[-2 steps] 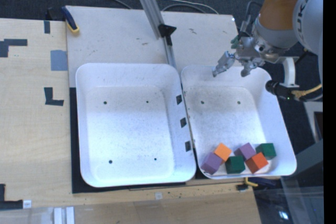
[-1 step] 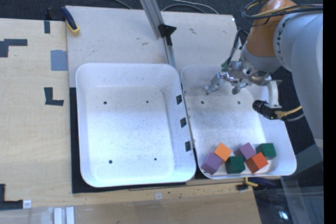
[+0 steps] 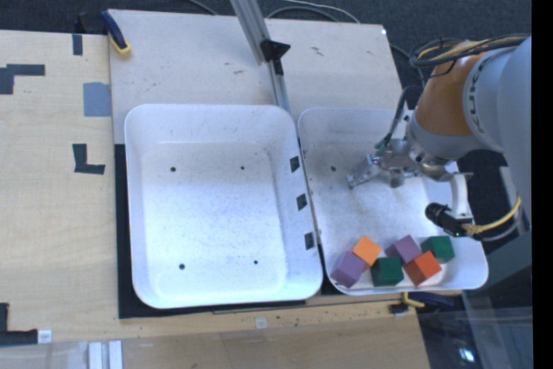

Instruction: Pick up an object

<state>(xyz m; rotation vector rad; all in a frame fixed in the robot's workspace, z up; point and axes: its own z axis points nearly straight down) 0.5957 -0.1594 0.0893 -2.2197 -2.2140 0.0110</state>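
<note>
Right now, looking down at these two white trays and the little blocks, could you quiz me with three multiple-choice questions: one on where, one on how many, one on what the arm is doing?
1. Where are the blocks?
A. left tray
B. right tray, near corner
C. bench top

2. How many blocks?
A. three
B. six
C. nine

3. The gripper is:
A. over bare tray floor, apart from the blocks
B. lifting a block
C. over the left tray

Answers: 1 B, the blocks crowd the right tray near edge. 2 B, two purple, two green, two orange or red. 3 A, the gripper has nothing between it.

Grey arm (image 3: 505,95) with orange band (image 3: 441,104), black cables and metal gripper (image 3: 367,174).
</note>
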